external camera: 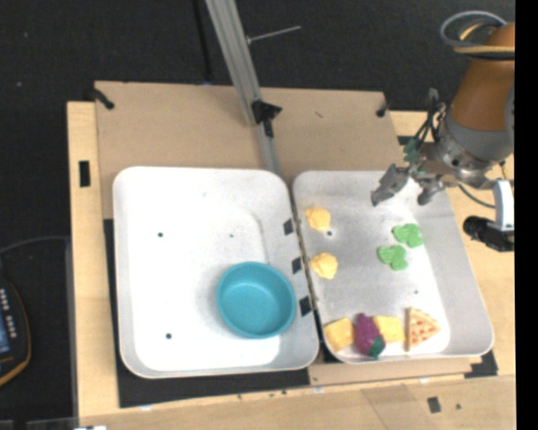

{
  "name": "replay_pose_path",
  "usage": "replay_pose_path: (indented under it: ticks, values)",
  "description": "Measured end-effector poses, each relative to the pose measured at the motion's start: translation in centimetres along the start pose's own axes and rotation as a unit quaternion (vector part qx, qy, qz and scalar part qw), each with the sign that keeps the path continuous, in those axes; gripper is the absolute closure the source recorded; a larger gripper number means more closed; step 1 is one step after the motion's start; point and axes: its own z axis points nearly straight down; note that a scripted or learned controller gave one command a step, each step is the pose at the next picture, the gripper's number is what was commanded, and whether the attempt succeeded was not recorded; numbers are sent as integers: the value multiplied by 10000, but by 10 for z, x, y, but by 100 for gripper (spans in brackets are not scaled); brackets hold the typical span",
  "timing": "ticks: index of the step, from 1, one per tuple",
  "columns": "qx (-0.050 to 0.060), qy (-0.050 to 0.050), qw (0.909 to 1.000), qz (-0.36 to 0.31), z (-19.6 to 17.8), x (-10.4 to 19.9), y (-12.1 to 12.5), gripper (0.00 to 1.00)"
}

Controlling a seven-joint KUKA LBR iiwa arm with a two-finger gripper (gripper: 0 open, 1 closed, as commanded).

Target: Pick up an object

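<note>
The claw (411, 185) hung spread and empty over the far edge of the right bin (448, 240). Candidate objects lay nearer: two green pieces (400, 245) mid-bin, and a crowded row by the near wall, including a pizza slice (420, 327). Risk: a descent there could jam against neighbours. The wooden surface (188, 124) stood on dark flooring; a blue bowl (255, 299) occupied the left bin (152, 204).

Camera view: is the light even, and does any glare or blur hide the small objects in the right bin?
Camera view: the light is even and soft; the right white bin shows a pale sheen, but no glare hides the two green leafy pieces or the pizza-slice toy. The two-finger gripper looks slightly soft; small details stay coarse.
</note>
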Motion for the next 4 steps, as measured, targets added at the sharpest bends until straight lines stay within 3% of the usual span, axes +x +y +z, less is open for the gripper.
replay_pose_path:
  ticks: [1, 2, 4]
  values:
    - [1, -3, 10000, -3, 0, 0, 0, 0]
    - [18, -1, 10000, 16, 60, 1, -3, 0]
    - [14, -9, 10000, 27, 125, -6, 0, 0]
